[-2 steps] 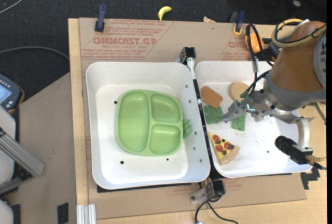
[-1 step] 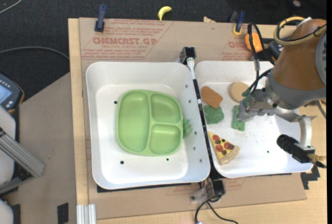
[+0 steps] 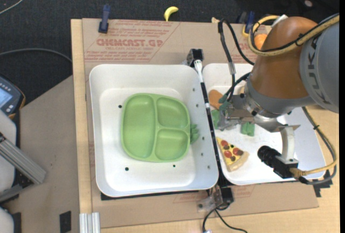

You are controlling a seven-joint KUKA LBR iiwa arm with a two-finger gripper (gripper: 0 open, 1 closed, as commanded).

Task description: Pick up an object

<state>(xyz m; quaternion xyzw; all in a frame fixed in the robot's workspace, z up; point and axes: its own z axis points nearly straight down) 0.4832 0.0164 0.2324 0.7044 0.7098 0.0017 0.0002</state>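
Two white bins share the bench – left bin [image 3: 102,135] holds a green plate [image 3: 155,127]; gripper [image 3: 229,116] hangs over the right bin [image 3: 307,156] beside a pizza slice [image 3: 233,153] – grip state unclear

The cardboard sheet [image 3: 135,38] under the bins bears red print reading roughly "CHEMCAST GP".

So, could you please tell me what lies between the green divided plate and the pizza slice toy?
In the camera view, the adjoining walls of the two white bins run between the green divided plate and the pizza slice toy, with bare white bin floor either side.
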